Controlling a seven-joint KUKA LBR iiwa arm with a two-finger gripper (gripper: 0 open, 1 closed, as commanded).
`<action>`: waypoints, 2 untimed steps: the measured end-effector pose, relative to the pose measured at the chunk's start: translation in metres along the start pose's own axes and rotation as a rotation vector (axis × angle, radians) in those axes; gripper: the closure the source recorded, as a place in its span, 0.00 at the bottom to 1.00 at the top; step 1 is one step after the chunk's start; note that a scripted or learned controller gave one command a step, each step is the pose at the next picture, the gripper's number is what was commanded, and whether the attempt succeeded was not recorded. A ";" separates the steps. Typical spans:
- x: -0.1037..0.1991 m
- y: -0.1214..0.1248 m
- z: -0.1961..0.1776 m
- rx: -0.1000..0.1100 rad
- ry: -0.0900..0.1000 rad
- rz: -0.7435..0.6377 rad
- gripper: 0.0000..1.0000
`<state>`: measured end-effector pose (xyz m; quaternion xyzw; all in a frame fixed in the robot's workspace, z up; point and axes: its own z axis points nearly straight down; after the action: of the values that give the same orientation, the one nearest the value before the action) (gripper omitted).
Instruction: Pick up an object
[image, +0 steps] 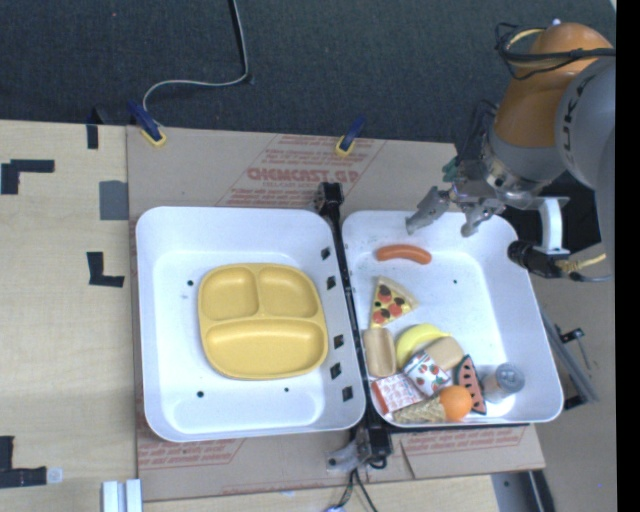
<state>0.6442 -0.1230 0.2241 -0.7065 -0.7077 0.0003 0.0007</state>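
My gripper (446, 220) hangs open over the far edge of the right bin (520, 300), its two fingers spread apart with nothing between them. Just below and left of it a toy hot dog sausage (403, 255) lies on the bin floor. Further toward the front lie a pizza slice (390, 301), a bread piece (379, 350), a yellow banana (418, 340), a red-and-white carton (428, 375), a watermelon slice (471, 383), an orange (455, 402) and a small grey lid (509, 379).
The left bin (170, 240) holds a yellow divided plate (264, 321). A black clamp strip (338, 290) runs between the two bins. Cardboard covers the bench under them, with yellow-and-blue clips (148, 126) at its far edge.
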 end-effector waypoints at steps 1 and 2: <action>-0.005 -0.018 0.128 -0.002 -0.001 0.001 0.00; 0.029 0.019 0.136 -0.003 0.000 0.002 0.00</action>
<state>0.6627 -0.0937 0.0882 -0.7071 -0.7071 -0.0005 -0.0005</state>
